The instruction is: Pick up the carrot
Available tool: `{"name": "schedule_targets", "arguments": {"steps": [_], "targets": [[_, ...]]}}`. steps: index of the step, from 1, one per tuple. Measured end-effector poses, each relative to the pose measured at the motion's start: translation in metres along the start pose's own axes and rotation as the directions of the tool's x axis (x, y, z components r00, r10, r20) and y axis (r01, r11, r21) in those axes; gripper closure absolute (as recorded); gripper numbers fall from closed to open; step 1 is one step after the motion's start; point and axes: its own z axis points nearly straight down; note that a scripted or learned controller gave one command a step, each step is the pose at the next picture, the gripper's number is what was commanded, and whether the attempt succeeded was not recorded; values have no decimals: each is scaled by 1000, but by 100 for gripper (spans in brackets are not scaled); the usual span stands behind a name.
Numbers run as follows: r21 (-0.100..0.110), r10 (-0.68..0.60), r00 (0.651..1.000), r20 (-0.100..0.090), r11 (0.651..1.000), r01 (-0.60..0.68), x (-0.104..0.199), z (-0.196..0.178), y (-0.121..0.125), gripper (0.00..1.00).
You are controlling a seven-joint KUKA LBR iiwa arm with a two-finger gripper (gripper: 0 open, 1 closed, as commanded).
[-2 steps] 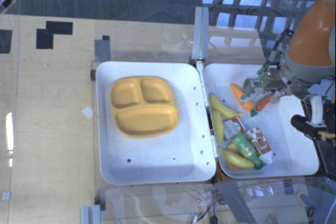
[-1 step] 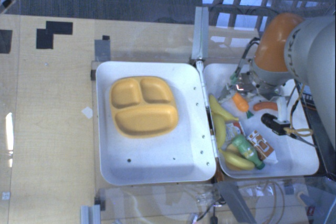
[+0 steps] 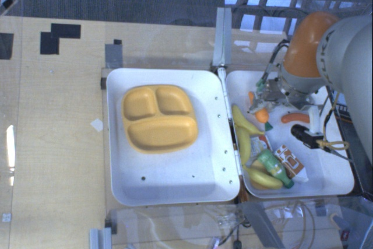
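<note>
Camera view shows the gripper [image 3: 263,101] low in the right bin [image 3: 344,183]; I cannot tell its state. Just beneath it sits the carrot [image 3: 262,115], a small orange piece, its long axis unclear.

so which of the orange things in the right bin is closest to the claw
The small carrot, right under the claw. The longer orange sausage-like piece lies farther right, clear of it.

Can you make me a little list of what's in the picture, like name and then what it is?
left bin: holds a yellow divided plate
right bin: holds the food and the arm's hand
hand: low in the right bin, just above the carrot
carrot: small, orange, lying in the bin by the bananas
bananas: along the right bin's left wall
green bottle: near the front
sausage: right of the carrot
</note>
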Motion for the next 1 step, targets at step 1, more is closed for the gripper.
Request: {"name": "schedule_targets", "arguments": {"steps": [1], "targets": [[-1, 172, 985, 1, 985, -172, 41, -132, 23, 100]]}}
